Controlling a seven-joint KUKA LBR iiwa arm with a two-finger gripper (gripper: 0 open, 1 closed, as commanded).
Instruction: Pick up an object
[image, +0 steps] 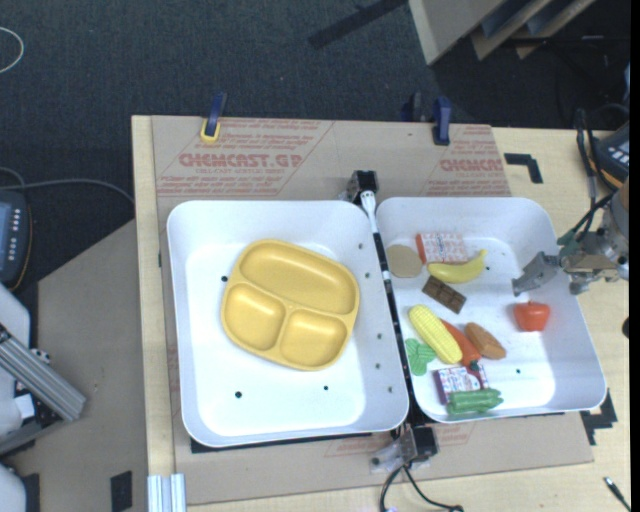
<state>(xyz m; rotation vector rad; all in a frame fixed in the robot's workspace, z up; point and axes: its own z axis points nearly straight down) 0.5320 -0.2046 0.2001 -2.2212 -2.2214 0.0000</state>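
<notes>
Camera view: gripper (527, 281) low over right bin (575, 375), jaws' state cannot tell, nothing seen held. Red tomato toy (532, 316) just below gripper, likeliest target, apart from other toys so easy approach. Banana (458, 269), corn (436, 333), chocolate bar (444, 293) cluster at bin's left. Yellow divided plate (290, 303) alone in left bin (200, 300).

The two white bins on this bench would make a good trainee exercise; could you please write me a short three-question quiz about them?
1. True or false: the yellow divided plate lies in the left bin.
2. Which item lies nearest the tool? A) banana B) red tomato C) corn cob
3. Fill in: the green item sits at the right bin's ____ edge.

Key: 1 true; 2 B; 3 near (bottom).
</notes>
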